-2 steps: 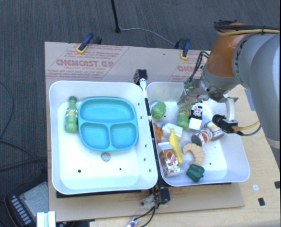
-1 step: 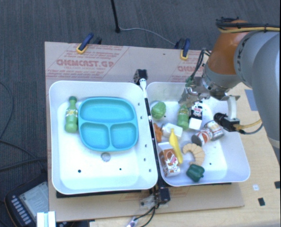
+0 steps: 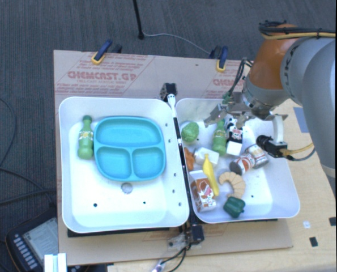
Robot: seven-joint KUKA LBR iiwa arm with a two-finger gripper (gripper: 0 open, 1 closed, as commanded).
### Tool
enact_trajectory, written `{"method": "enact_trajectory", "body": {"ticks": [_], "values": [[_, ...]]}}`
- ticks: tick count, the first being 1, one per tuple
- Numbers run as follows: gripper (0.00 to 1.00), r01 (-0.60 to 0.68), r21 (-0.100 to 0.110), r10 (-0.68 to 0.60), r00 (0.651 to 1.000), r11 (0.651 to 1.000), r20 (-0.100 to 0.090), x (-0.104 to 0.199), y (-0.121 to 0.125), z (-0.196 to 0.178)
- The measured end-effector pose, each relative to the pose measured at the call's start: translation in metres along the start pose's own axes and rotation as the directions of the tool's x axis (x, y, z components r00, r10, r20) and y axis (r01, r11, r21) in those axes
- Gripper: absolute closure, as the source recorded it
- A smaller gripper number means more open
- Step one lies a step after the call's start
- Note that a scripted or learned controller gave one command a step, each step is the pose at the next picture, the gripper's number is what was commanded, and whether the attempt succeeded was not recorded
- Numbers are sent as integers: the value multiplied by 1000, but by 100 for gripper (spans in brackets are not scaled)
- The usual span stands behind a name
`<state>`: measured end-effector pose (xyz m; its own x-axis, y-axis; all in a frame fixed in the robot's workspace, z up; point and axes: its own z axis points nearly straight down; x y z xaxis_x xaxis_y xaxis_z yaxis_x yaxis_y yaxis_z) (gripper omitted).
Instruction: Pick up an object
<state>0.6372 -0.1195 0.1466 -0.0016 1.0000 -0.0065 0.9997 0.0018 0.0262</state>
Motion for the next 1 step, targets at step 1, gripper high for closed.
{"method": "enact_trajectory", "body": {"ticks": [1], "values": [[0, 0, 0, 0, 1000, 1000, 3, 8, -13, 30]]}}
